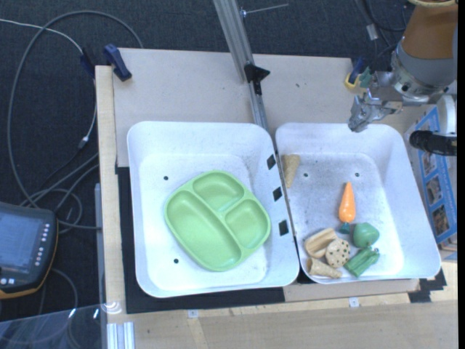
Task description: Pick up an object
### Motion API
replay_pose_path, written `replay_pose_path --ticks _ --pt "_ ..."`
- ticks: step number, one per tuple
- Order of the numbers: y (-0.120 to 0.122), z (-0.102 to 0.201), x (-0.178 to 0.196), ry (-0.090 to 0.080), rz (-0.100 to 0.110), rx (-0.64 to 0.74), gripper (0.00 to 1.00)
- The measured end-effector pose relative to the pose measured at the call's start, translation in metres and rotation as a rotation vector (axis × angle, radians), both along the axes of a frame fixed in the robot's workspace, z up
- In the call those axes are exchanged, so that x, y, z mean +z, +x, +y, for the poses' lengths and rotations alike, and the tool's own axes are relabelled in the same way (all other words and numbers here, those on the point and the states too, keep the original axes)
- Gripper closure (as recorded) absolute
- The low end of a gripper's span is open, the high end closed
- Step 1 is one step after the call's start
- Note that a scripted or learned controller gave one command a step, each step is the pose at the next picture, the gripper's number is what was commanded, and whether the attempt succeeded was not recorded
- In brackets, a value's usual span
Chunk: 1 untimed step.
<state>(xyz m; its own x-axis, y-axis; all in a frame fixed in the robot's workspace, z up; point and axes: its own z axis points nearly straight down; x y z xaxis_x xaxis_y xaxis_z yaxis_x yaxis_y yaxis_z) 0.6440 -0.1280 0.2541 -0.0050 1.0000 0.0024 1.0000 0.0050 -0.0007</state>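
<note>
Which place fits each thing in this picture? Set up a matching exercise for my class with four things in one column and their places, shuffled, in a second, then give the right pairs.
Things:
1. green divided plate
2. orange carrot
3. round cookie
4. tool

Places:
A. near corner of the right bin, among other toy foods
B. above the far edge of the right bin
C. in the left bin
D. middle of the right bin, standing apart

Pairs: 1-C, 2-D, 3-A, 4-B
</note>
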Motion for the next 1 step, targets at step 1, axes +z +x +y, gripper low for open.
replay_pose_path --ticks 1 --pt "-0.0074 0.0649 -0.003 0.001 0.002 0.002 1.0"
